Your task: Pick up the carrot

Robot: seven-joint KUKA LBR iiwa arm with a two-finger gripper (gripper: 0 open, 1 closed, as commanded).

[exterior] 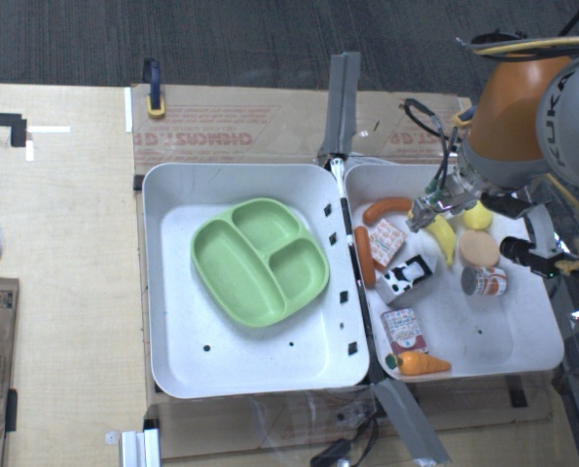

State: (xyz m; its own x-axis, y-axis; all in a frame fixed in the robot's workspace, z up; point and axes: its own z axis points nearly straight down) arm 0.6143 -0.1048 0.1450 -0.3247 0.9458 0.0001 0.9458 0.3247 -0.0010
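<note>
The carrot (423, 364) is orange with a green top and lies on its side in the near left corner of the right bin (523, 353). My gripper (427, 212) hangs over the far part of that bin, between an orange sausage (387, 207) and the top end of a banana (446, 240). It is well away from the carrot, with most of the bin's length between them. Nothing of the carrot is hidden.
In the right bin lie a second sausage (365, 257), a small carton (385, 243), a black-and-white toy (406, 276), a lemon (477, 217), a tan round item (480, 251), a can (485, 282) and a packet (403, 327) just behind the carrot. The left bin (172, 358) holds a green divided plate (260, 261).
</note>
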